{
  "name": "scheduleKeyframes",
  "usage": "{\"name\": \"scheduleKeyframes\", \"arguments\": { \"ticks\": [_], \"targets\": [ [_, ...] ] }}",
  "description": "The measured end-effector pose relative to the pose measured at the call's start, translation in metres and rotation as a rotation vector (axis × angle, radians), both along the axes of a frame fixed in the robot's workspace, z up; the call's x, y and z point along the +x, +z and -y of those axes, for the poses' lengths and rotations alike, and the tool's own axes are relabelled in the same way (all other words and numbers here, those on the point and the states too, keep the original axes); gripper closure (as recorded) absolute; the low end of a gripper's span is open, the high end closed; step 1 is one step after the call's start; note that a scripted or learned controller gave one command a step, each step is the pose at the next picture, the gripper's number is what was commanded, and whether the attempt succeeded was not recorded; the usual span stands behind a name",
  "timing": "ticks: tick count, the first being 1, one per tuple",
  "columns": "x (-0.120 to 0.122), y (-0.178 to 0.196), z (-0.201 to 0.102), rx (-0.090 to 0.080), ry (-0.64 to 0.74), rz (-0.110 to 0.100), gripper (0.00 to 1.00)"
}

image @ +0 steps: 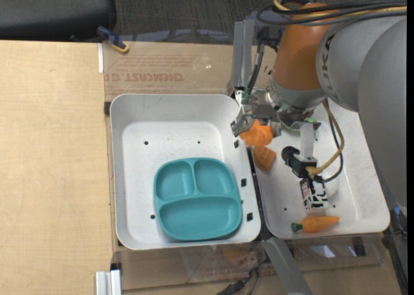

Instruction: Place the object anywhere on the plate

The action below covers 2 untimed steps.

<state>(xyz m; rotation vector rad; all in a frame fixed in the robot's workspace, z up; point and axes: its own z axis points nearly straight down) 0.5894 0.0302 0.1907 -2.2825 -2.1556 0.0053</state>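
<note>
A teal plate (197,198) with three compartments lies in the left bin (129,158), toward its front. My gripper (259,127) hangs over the wall between the two bins, just right of the plate's far corner. An orange chunky object (259,134) sits between its fingers, and the gripper is shut on it. The object is held above the bin floor, off the plate. The arm's wrist hides the top of the gripper.
A second orange piece (264,157) lies just below the held one, at the right bin's left wall. An orange carrot (315,224) rests at the front of the right bin (362,158). A black-and-white cable fitting (309,184) dangles from the arm over that bin.
</note>
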Motion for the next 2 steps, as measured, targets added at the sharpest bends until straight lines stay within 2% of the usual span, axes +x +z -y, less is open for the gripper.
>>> {"name": "scheduleKeyframes", "arguments": {
  "ticks": [1, 2],
  "targets": [
    [-0.0724, 0.0002, -0.0466, 0.0, 0.055, 0.0, 1.0],
    [-0.0723, 0.0004, -0.0461, 0.0, 0.054, 0.001, 0.0]
  ]
}}
